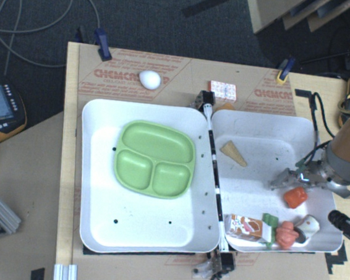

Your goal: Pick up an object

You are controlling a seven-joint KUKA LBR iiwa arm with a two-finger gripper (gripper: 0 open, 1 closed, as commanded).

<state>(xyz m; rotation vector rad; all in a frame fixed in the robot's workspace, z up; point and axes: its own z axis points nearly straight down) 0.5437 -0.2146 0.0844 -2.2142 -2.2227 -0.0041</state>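
Roughly, top to bottom:
Arm (348,151): grey w/ orange band, comes in from the right edge, over the right bin's right side.
Gripper (288,179): low over the right bin; metal fingers splay out to the left, look spread apart, nothing seen btwn them.
Red-orange object (295,197): in the right bin, just below the gripper tips; touching or not, can't tell, view too coarse.
Right bin (256,135): white, shallow.
Tan wedge (234,152): upper left part of right bin, well apart from gripper.
Printed packet (244,227): near the right bin's front edge, flat.
Green piece (269,221): just beside the packet, on its right.
Pink-red lump (286,235): front right corner area, next to a white-and-dark item (308,227).
Left bin (90,177): white; holds a green divided plate (155,159), 3 compartments.
Bench (176,71): behind the bins, a white egg-like ball (149,79) and a small patterned block (222,90).
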